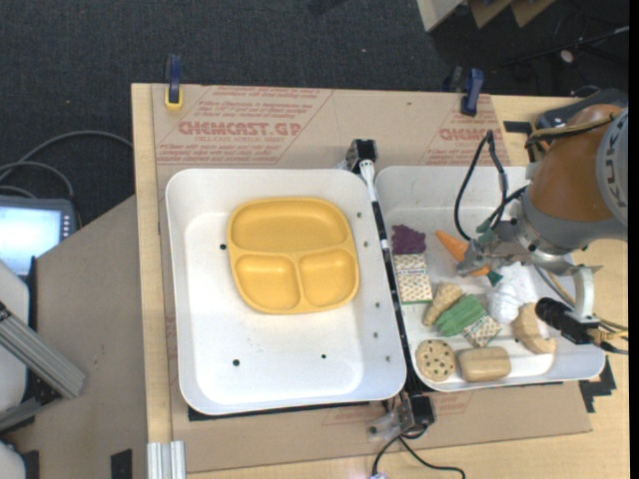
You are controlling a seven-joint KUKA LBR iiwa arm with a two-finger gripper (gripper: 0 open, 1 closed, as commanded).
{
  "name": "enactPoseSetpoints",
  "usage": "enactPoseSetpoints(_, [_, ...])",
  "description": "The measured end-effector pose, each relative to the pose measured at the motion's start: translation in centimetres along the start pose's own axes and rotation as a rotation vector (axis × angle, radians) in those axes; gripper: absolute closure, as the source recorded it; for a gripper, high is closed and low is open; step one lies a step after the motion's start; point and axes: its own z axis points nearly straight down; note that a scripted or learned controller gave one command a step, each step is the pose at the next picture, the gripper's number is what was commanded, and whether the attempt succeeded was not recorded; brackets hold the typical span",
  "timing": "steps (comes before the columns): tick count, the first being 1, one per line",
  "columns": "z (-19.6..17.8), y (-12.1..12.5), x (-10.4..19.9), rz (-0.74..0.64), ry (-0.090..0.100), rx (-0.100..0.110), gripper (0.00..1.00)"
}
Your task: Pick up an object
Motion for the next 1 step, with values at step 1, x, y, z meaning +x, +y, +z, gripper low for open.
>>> enactPoseSetpoints(1, [-9.67,6.49,8.63,-0.013,0.002,-0.013,1.0])
